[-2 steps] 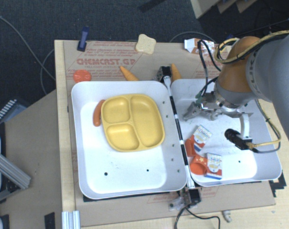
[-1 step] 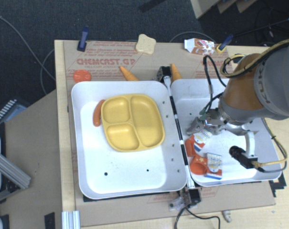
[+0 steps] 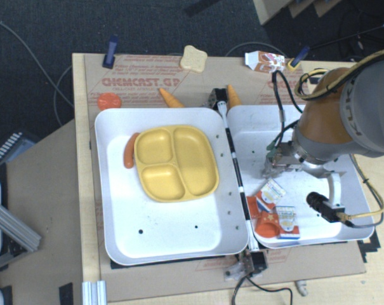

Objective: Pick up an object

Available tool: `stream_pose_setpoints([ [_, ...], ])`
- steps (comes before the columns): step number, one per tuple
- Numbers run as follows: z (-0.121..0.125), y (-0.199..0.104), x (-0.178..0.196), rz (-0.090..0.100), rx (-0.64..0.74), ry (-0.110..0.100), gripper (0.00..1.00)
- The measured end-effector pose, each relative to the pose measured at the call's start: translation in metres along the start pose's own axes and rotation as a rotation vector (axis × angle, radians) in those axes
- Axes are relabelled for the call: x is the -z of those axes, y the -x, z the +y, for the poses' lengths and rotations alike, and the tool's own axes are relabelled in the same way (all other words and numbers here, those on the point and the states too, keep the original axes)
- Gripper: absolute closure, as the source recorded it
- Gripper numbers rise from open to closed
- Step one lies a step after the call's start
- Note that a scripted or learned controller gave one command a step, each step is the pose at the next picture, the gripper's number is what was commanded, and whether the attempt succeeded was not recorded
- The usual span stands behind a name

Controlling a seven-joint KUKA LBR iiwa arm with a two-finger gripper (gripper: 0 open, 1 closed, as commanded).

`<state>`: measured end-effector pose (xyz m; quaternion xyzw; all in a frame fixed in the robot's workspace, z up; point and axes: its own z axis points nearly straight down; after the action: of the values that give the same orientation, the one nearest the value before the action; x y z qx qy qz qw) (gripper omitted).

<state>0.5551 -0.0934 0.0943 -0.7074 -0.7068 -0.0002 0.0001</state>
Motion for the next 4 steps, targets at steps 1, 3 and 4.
stream_pose_setpoints([
  [1,-0.073,-0.055,0.095,0.001,0.002,-0.001,1.0],
  [3,-0.028,-0.01,0.091,-0.002,0.0,0.001,0.0],
  [4,-0.032,-0.04,0.09,0.001,0.002,-0.002,0.0],
])
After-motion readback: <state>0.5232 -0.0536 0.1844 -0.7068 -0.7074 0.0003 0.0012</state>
